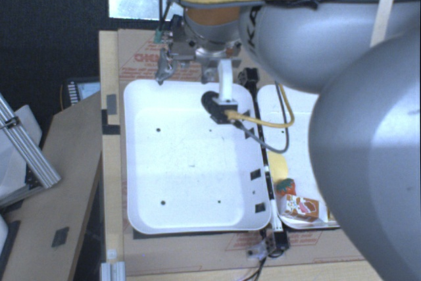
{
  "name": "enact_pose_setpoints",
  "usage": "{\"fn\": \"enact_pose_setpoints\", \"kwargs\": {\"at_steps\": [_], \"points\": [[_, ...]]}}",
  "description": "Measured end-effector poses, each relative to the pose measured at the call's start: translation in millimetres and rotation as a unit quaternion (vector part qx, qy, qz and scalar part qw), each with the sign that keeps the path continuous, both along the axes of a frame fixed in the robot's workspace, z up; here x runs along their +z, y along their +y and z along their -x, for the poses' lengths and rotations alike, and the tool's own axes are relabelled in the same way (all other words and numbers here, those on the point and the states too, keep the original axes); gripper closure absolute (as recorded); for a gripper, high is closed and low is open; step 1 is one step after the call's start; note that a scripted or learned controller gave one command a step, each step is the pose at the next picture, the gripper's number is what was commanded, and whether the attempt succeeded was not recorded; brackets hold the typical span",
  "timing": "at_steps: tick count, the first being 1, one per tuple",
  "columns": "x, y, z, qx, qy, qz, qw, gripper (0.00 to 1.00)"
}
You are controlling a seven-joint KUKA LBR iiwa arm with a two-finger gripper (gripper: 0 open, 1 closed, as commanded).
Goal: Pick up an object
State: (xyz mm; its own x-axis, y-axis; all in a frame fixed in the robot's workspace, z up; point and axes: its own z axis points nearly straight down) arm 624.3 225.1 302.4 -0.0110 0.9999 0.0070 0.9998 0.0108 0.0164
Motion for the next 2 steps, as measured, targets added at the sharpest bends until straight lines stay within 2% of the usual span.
{"fn": "enact_pose_setpoints", "kwargs": {"at_steps": [1,2], "points": [[2,-4,1,0.0,0.006,0.003,1.0,1.0],[-154,9,-28,-0.002,0.013,0.0051,0.9999,1.0]]}}
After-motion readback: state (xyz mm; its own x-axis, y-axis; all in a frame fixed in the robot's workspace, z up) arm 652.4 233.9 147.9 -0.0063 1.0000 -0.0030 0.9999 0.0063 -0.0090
